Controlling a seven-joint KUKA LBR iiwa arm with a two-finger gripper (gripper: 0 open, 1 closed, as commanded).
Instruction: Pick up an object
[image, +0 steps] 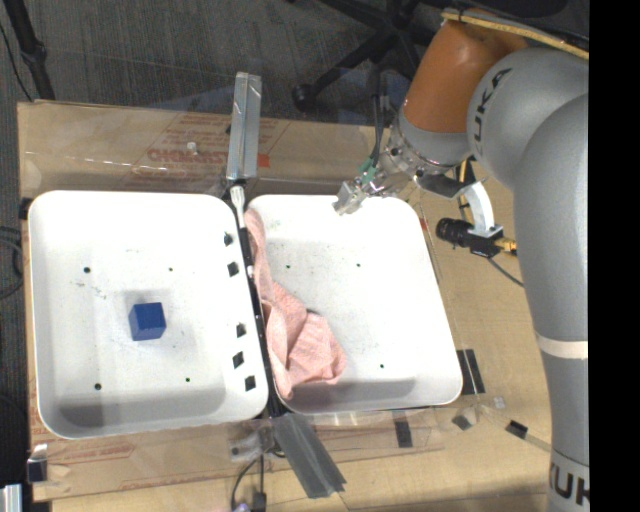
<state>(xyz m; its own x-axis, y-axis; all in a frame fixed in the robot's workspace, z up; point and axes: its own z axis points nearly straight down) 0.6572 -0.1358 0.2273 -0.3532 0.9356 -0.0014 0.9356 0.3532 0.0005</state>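
A small blue cube (147, 320) lies in the left bin (60, 230), left of its middle. A pink cloth (290, 325) is bunched along the left wall of the right bin (420, 290), running from the back toward the front. My gripper (350, 198) hangs over the back rim of the right bin, far from both the cube and the cloth. Nothing shows between its fingertips.
A grey metal bar (243, 125) stands behind the seam between the bins. Black clips (240, 345) line the divider. The right bin's floor is bare to the right of the cloth. The arm's big grey body (540, 180) fills the right side.
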